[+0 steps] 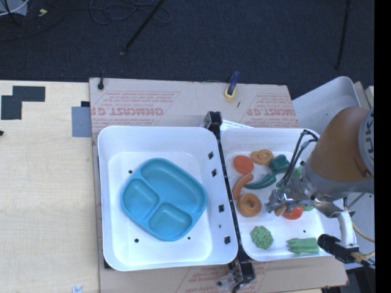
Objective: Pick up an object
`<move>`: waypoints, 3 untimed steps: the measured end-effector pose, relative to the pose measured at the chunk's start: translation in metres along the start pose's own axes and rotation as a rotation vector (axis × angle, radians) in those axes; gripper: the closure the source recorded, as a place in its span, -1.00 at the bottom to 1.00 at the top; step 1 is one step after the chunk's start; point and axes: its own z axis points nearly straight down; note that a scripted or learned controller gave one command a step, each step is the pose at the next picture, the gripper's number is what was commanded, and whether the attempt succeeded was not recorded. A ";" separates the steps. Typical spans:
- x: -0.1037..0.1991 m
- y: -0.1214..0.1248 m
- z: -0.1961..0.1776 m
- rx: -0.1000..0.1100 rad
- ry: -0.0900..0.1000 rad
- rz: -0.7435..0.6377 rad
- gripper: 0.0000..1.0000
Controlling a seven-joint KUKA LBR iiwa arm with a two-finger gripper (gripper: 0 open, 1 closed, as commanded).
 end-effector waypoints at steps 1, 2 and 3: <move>-0.004 -0.003 -0.042 0.001 0.000 0.000 1.00; -0.005 -0.002 -0.071 0.001 0.000 0.000 1.00; 0.026 0.049 -0.074 0.001 0.001 -0.004 1.00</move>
